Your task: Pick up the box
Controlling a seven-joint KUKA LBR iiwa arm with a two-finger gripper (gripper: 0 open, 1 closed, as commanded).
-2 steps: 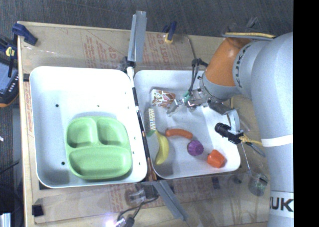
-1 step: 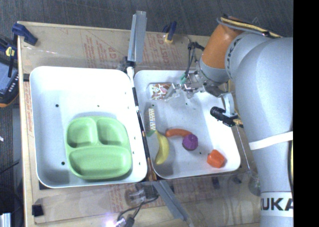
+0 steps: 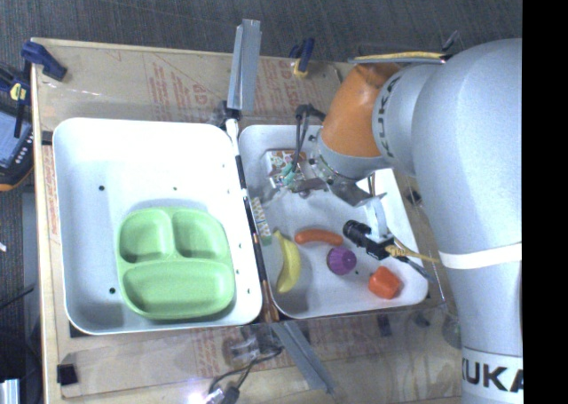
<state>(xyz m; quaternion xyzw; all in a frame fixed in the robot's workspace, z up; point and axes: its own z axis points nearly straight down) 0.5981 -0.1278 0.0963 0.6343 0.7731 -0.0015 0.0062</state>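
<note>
The box (image 3: 281,164) is small, with a colourful printed face, and sits in the far left corner of the right bin (image 3: 404,207). My gripper (image 3: 298,177) reaches down from the orange-banded wrist (image 3: 355,122) and hangs right at the box's near right side. The wrist hides part of the box and the contact between them.
In the right bin lie a yellow banana (image 3: 287,262), a red-orange sausage-shaped piece (image 3: 318,237), a purple ball-like thing (image 3: 341,259) and an orange thing (image 3: 384,281). A thin patterned strip (image 3: 259,217) leans on that bin's left wall. The left bin (image 3: 80,154) holds a green divided plate (image 3: 176,262).
</note>
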